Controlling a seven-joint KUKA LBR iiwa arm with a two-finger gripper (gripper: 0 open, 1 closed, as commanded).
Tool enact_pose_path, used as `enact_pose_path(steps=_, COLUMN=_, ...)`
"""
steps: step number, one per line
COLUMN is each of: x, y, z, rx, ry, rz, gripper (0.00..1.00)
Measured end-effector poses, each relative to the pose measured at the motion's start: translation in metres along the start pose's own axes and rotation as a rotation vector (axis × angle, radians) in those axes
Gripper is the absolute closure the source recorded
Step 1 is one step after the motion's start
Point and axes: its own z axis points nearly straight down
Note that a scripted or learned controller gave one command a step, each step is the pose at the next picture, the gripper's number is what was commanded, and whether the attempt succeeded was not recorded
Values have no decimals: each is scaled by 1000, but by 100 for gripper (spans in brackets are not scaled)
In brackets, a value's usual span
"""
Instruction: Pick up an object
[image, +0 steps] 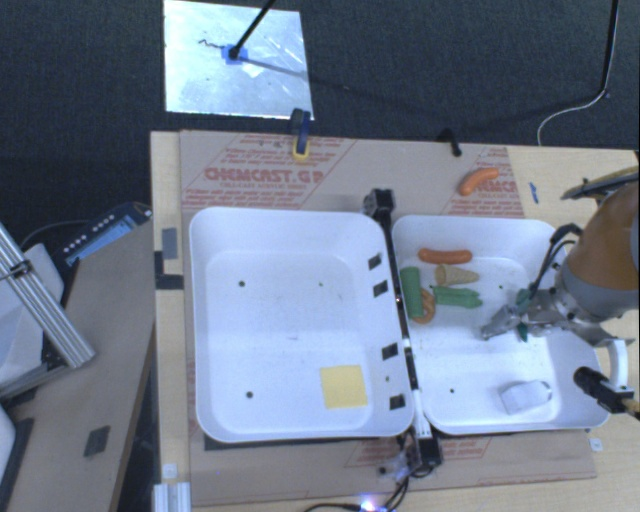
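Note:
My gripper (495, 326) hangs low over the right bin (480, 232), in its right half, pointing left; the orange-banded arm (605, 262) comes in from the right edge. Left of the gripper lies a cluster of toy foods: an orange sausage (445, 256), a tan piece (458, 275), a green pod (457, 296), a green upright piece (411, 288) and an orange ring (424, 308). The nearest of them, the green pod, sits a short way to the gripper's upper left, apart from it. A pale grey block (525, 396) rests near the bin's front right.
The left bin (215, 300) holds a flat yellow square (343, 386) near its front. Another orange sausage (478, 181) lies outside the bins on the cardboard behind the right bin. A black divider with clips (395, 300) runs between the bins.

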Motion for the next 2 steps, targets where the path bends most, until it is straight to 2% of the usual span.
enact_pose_path(steps=1, x=-3, y=50, z=-6, rx=-8, ry=-7, rz=0, gripper=0)
enact_pose_path(steps=2, x=41, y=-36, z=-3, rx=4, ry=-2, rz=5, gripper=0)
